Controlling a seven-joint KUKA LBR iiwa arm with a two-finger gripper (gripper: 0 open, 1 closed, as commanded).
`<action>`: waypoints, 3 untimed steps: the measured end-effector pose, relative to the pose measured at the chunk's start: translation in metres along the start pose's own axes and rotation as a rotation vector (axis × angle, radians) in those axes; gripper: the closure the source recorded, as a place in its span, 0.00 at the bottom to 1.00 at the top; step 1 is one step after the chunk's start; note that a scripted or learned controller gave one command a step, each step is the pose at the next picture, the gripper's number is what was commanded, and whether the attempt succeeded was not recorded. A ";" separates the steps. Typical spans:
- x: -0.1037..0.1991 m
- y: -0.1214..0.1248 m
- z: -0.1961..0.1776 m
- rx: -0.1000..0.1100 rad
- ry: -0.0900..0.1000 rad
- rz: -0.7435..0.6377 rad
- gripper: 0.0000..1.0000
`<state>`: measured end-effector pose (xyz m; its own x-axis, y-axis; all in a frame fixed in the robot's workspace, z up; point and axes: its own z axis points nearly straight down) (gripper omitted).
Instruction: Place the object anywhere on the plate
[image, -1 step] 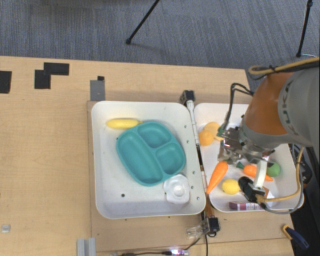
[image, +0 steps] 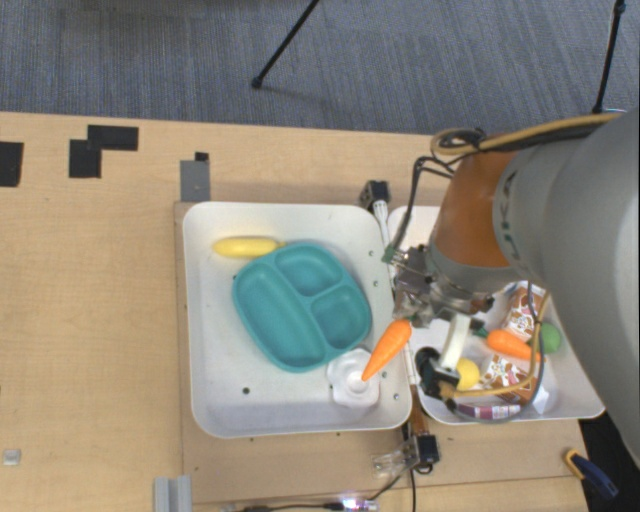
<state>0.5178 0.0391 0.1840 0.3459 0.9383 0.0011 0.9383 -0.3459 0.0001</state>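
A teal divided plate (image: 300, 303) lies in the middle of the left bin (image: 210, 330). An orange toy carrot (image: 387, 349) slants across that bin's right edge, its thick end up against the underside of my gripper (image: 415, 308). The carrot's thin end lies over a small white cup-like piece (image: 352, 384). My gripper hangs over the divide between the two bins, just right of the plate. The wrist hides how it meets the carrot.
A yellow banana-shaped toy (image: 245, 247) lies by the plate's far left rim. The right bin (image: 580, 400) holds an orange piece (image: 512, 345), a green ball (image: 549, 338) and a snack packet (image: 505, 375), largely under the arm.
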 end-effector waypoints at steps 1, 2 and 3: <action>0.063 -0.025 -0.014 0.000 0.001 -0.109 1.00; 0.090 -0.053 -0.025 0.000 0.000 0.025 1.00; 0.178 -0.038 -0.046 0.000 -0.001 0.243 1.00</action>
<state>0.5437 0.2193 0.2297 0.5614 0.8275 0.0002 0.8275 -0.5614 -0.0006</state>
